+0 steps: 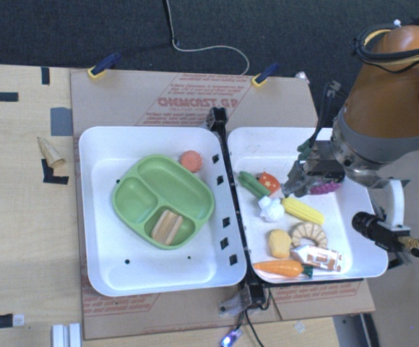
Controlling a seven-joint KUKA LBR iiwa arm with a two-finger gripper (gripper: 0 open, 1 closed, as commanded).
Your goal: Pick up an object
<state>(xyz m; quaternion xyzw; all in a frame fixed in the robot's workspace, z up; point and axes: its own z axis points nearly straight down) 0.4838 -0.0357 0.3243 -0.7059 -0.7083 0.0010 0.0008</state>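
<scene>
The right bin (256, 147) holds several toy foods: a green vegetable (251, 184), a red tomato (268, 181), a white piece (271, 209), a corn cob (303, 210), a purple item (326, 187), a yellow piece (279, 243), a round pastry (308, 233), a carrot (278, 269) and a small box (316, 257). My gripper (297, 184) hangs low over the right bin's middle, just right of the tomato and above the corn. Its fingers look dark and close together, with no object visible between them.
The left bin (94, 194) carries a green divided plate (163, 200) with a tan food piece (167, 225) in one compartment, and a pink ball (191, 160) beside it. A black divider (227, 194) separates the bins. The arm's grey and orange body (383, 85) looms over the right side.
</scene>
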